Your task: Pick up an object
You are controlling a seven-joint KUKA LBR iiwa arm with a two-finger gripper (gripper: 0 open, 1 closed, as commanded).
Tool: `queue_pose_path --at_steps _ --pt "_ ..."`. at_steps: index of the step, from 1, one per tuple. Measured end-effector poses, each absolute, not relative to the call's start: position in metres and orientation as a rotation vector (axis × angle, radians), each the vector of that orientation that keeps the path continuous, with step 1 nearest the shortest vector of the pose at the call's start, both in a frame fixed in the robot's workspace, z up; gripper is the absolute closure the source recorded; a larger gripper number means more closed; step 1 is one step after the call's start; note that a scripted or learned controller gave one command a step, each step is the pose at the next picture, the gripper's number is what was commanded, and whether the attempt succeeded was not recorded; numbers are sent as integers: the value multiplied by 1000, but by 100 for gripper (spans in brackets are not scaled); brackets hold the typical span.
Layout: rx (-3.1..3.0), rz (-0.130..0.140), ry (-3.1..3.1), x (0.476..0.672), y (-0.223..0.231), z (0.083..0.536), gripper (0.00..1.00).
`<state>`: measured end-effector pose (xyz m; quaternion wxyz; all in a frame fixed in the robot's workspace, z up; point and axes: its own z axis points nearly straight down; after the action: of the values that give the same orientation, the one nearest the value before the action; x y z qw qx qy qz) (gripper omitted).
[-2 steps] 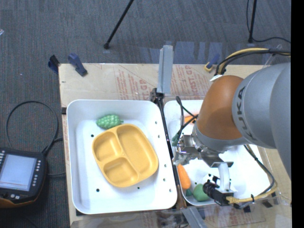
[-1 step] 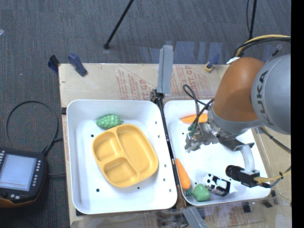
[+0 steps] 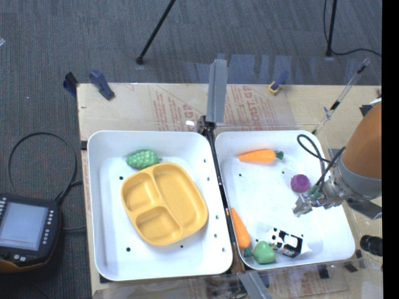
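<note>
In the right bin (image 3: 249,185) lie an orange carrot (image 3: 257,156) at the back, a purple ball (image 3: 300,182) toward the right, a second carrot (image 3: 239,228) along the left wall, a green pepper (image 3: 264,252) and a black-and-white object (image 3: 286,242) at the front. My gripper (image 3: 303,207) hangs over the right part of this bin, just in front of the purple ball and apart from it. Nothing shows between its fingers.
The left bin (image 3: 103,167) holds a yellow divided plate (image 3: 164,202) and a green bumpy object (image 3: 142,159) behind it. A grey post (image 3: 217,92) rises behind the bins. A teach pendant (image 3: 25,226) lies on the floor at left. Black cable (image 3: 310,147) loops over the right bin's far corner.
</note>
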<state>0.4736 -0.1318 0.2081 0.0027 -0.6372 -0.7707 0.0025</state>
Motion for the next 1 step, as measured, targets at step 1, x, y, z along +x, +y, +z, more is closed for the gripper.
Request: queue_pose_path --at_steps 1 --pt "-1993 5 -2420 474 -129 208 0"
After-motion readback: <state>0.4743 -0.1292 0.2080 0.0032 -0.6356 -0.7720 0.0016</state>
